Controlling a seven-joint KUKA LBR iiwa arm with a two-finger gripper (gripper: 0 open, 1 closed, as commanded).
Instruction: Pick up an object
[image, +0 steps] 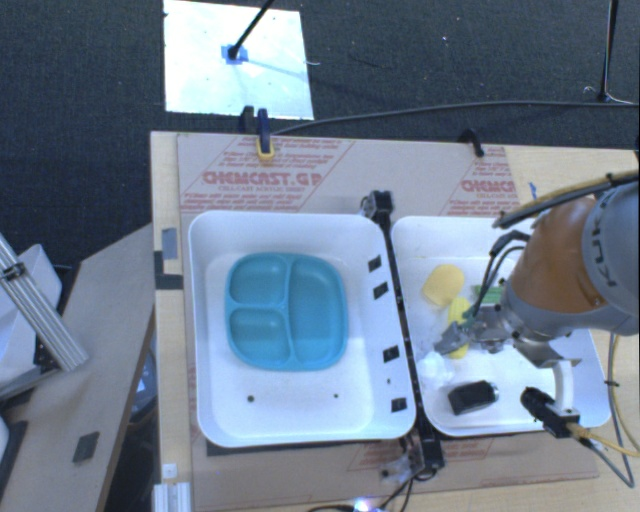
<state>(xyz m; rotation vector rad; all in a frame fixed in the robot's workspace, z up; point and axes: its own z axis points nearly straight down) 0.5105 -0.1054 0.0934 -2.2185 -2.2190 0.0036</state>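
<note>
My gripper (462, 335) reaches down into the right bin (590, 405) from the right, low over a small yellow object (457, 345) near the bin's left side. A larger yellow object (443, 283) lies just beyond it, toward the back. Near the front of the same bin rests a black block (471, 397), with a small white piece (434, 368) to its left. The arm's wrist hides part of the bin's middle.
The left bin (215, 400) holds a blue divided plate (287, 310). A black divider strip with clips (392, 300) runs between the bins. Cables (560, 425) trail along the right bin's front right corner.
</note>
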